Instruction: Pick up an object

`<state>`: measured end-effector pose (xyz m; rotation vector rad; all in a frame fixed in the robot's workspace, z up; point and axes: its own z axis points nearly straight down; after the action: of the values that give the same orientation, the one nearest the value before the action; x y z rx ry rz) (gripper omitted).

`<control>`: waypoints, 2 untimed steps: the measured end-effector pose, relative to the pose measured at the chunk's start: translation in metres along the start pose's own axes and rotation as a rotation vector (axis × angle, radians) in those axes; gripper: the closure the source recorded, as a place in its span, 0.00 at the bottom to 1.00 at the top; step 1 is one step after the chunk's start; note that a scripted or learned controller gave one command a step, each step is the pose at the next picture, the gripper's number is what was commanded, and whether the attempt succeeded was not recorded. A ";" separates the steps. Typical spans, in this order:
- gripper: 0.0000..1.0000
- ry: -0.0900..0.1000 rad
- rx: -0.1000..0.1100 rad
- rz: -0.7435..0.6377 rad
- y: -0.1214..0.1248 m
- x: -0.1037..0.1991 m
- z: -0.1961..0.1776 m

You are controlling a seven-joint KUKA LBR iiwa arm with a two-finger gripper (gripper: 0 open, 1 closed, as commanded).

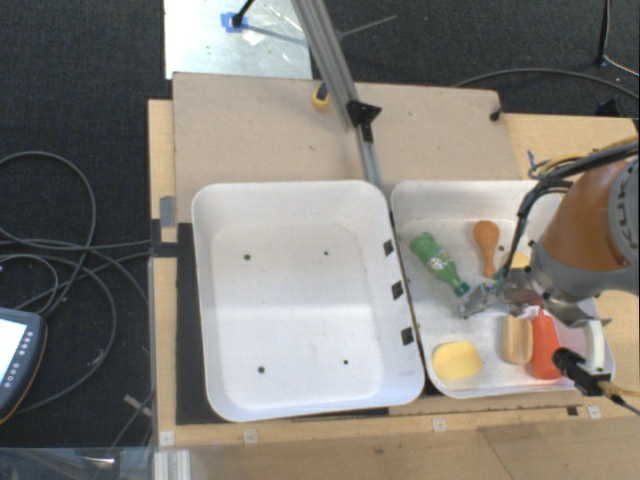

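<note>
My gripper (482, 300) hangs low in the right bin (440, 200), reaching in from the right under the orange wrist band. It sits just right of the cap end of a green bottle (436, 259), which lies slanted in the bin's left half. Whether it touches the bottle is unclear. A brown wooden spoon-like piece (487, 241) lies behind the gripper. A yellow round object (456, 360) lies at the bin's front. A tan bun (516, 340) and an orange-red object (544, 350) lie side by side at the front right, below the wrist.
The left bin (290, 298) adjoins the right one, with black clips along the shared rim. A grey pole (335, 63) slants across the back of the bench. Cables lie on the floor at left. A small yellow bit (520, 261) peeks out beside the arm.
</note>
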<state>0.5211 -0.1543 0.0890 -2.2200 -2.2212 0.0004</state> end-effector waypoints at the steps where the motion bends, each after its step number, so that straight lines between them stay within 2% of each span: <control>1: 1.00 -0.001 -0.004 0.000 0.001 0.000 -0.012; 2: 1.00 -0.002 -0.006 -0.002 0.001 -0.003 -0.056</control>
<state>0.5218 -0.1574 0.1448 -2.2213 -2.2279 -0.0042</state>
